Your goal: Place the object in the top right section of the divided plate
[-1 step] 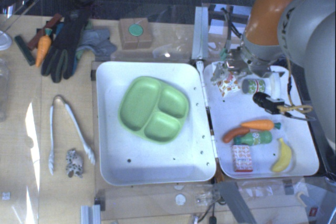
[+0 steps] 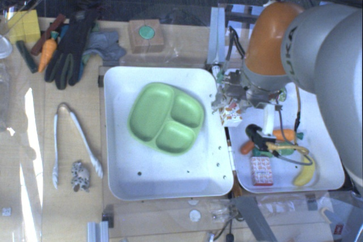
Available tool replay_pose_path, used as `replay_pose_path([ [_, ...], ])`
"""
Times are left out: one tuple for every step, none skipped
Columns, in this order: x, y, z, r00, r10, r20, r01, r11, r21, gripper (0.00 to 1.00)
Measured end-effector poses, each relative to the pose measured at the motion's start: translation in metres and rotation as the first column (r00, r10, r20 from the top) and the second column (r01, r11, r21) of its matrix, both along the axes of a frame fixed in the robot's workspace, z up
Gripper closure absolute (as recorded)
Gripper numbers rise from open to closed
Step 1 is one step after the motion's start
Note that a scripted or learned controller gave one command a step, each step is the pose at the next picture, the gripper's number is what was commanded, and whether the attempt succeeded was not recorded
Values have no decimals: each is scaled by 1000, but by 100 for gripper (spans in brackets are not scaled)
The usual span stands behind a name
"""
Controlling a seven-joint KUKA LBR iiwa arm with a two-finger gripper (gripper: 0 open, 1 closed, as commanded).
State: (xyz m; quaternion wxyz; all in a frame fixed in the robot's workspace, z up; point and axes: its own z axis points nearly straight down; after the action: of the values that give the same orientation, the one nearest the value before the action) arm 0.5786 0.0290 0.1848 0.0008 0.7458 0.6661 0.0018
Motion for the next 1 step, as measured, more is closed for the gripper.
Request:
replay_pose_path([
  [-46, 53, -1, 992, -123, -1, 123, 992, 1, 100],
])
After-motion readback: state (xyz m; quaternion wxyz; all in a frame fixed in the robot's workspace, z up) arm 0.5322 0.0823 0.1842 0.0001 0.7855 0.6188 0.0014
